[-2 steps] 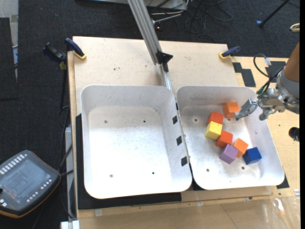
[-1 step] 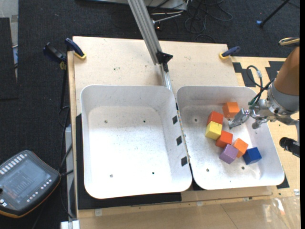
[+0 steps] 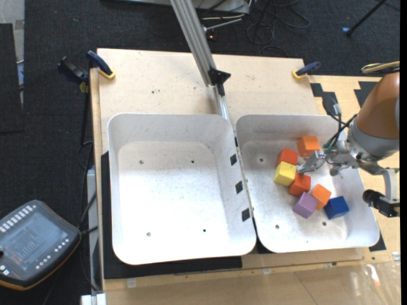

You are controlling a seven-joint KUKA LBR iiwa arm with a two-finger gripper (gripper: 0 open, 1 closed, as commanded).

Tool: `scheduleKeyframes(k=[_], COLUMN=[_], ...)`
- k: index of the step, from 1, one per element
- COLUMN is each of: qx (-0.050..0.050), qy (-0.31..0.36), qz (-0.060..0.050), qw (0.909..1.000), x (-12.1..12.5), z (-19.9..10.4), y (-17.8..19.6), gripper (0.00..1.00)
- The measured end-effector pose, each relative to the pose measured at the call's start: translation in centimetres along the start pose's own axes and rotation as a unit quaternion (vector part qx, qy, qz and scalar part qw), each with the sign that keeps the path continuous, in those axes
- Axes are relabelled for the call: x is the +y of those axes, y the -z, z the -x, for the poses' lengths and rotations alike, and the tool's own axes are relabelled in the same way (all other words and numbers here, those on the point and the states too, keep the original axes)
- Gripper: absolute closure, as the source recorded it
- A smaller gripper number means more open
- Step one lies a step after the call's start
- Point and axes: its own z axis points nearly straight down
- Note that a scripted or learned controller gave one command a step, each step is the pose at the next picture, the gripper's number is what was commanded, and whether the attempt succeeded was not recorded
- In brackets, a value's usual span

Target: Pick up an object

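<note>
Dark carpeted floor with loose cables surrounds a pale speckled wooden counter point(image 3: 165, 84); two shallow white plastic bins sit on it side by side. From my remote seat: left white bin point(image 3: 130, 132) has just a few dark specks on its floor. Right white bin point(image 3: 267, 129) holds all the blocks, clustered in its right half.

Block layout: orange cube point(image 3: 308, 145) at the top of the cluster, red-orange cube point(image 3: 287, 156) left of and below it, yellow cube point(image 3: 284, 173) just under that one, second red-orange cube point(image 3: 300, 184) touching the yellow one's lower right. Below that sit a purple cube point(image 3: 306, 204) and a small orange cube point(image 3: 321, 193) against each other, with a blue cube point(image 3: 336, 206) just to their right.

Grey arm with orange band point(image 3: 381, 116) comes in from the right, over the right bin's edge. Gripper point(image 3: 313, 164) is low in the cluster, between the top orange cube and the yellow one. I cannot tell whether the fingers are apart or closed, or whether anything sits between them.

Grey teach pendant point(image 3: 32, 243) lies on the floor at lower left. Blue-and-yellow clamps point(image 3: 98, 64) grip the counter's far corners.
</note>
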Motion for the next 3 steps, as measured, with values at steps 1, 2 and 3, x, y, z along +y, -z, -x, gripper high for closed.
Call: scheduleKeyframes(k=[1,2,3], qx=[0.001,0.002,0.002], qy=[-0.001,0.001,0.001], qz=[0.0,-0.005,-0.006], qw=[1.0,1.0,1.0], x=[0.0,0.4,0.5], z=[-0.1,-0.2,-0.2], y=[0.9,7.3,9.4], gripper=[1.0,1.0,1.0])
